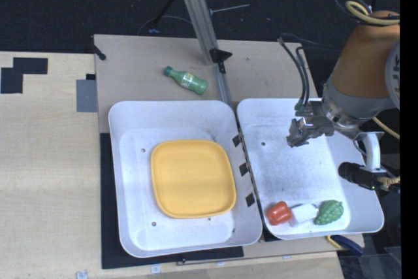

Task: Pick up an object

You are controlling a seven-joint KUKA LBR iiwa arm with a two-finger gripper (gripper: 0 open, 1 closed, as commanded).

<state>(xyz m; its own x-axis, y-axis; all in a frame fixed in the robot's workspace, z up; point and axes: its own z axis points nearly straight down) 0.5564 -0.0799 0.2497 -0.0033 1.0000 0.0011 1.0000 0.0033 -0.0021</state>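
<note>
Along the near edge of the right bin (366,222) lie a red piece (279,212), a white piece (304,213) and a green bunch (328,212), a yellow plate (192,178) fills the left bin (124,140), the gripper (299,136) hangs over the right bin's far middle, its opening impossible to tell, and a green bottle (186,80) lies on the bench (130,65) beyond.

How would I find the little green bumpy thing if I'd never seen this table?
Look in the right white bin, down at its near edge, where three small things lie in a row. The green bumpy thing is the rightmost, beside a white block; the red-orange piece sits at the other end.
</note>
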